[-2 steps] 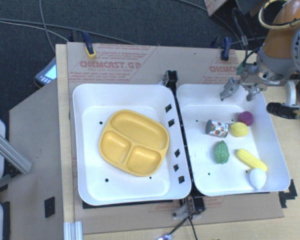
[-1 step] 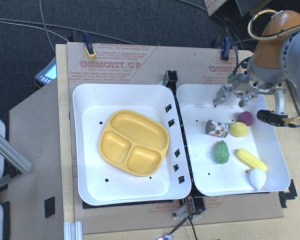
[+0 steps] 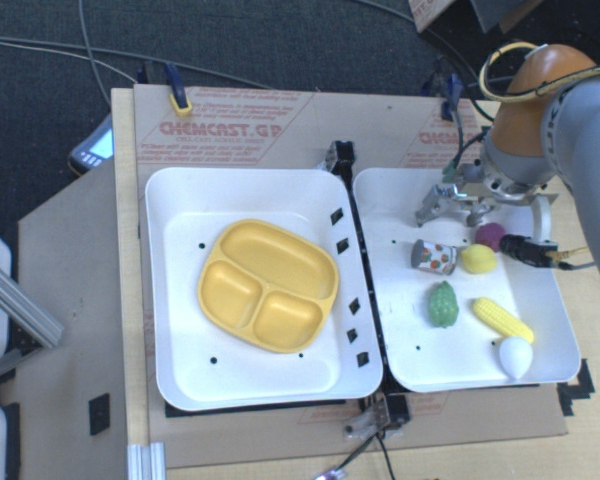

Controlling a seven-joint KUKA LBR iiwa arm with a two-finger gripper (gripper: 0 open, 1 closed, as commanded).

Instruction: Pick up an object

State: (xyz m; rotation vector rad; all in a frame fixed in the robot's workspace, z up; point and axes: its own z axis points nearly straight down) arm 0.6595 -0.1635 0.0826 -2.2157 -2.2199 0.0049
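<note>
My gripper hangs over the back of the right bin, its fingers spread open with nothing between them. Just in front of it lie a small patterned can on its side, a yellow lemon and a magenta fruit. Nearer the front are a green leafy vegetable, a yellow corn cob and a white egg. None of them touches the gripper.
The left bin holds a yellow divided plate. A black-marked divider runs between the two bins. The arm's grey and orange wrist stands above the right bin's back right corner.
</note>
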